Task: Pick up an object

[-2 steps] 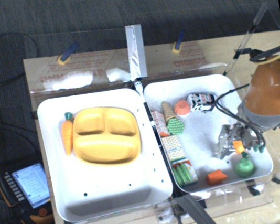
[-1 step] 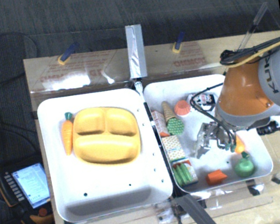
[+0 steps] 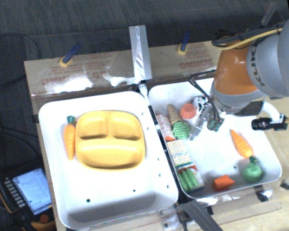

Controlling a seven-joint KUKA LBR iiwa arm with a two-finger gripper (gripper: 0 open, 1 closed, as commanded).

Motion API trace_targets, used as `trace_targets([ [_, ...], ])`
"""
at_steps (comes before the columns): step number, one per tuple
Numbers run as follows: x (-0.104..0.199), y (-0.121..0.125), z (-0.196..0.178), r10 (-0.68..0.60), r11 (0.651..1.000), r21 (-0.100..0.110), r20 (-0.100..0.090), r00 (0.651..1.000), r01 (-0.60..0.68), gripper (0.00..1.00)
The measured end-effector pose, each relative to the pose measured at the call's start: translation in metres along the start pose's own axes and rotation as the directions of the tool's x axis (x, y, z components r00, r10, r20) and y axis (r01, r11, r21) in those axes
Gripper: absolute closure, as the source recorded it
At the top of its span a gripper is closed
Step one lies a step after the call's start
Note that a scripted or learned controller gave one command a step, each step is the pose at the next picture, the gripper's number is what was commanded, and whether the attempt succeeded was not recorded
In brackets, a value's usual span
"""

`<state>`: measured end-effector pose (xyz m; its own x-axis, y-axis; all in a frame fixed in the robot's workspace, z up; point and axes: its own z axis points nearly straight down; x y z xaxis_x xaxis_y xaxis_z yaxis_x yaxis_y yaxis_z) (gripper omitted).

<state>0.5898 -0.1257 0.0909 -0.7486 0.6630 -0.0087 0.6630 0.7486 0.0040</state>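
The tool hangs low in the right bin, beside a green studded ball near its left wall; whether it grips anything, I cannot tell. The left bin holds a yellow tray and a carrot, on a desk over dark carpet.

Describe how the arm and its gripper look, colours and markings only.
The arm is a thick, rounded grey body with dark lettering along its side and a wide orange band above the wrist. A yellow and black cable runs along its top. The gripper is small, metallic silver and black. A white fitting with a black tip sticks out below the wrist.
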Motion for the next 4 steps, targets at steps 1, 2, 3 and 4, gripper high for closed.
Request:
trace_targets([
  [1,0.0,0.0,0.001,0.0,1.0,0.0,0.003,1.0,0.0,0.0],
  [2,-0.009,-0.109,0.001,0.099,0.995,0.0,-0.004,0.995,-0.099,0.0],
  [3,0.013,-0.133,0.0,0.105,0.994,-0.01,0.001,0.995,-0.105,0.0],
  [4,0.012,-0.136,0.0,0.003,1.0,-0.005,0.004,1.0,-0.003,0.0],
])
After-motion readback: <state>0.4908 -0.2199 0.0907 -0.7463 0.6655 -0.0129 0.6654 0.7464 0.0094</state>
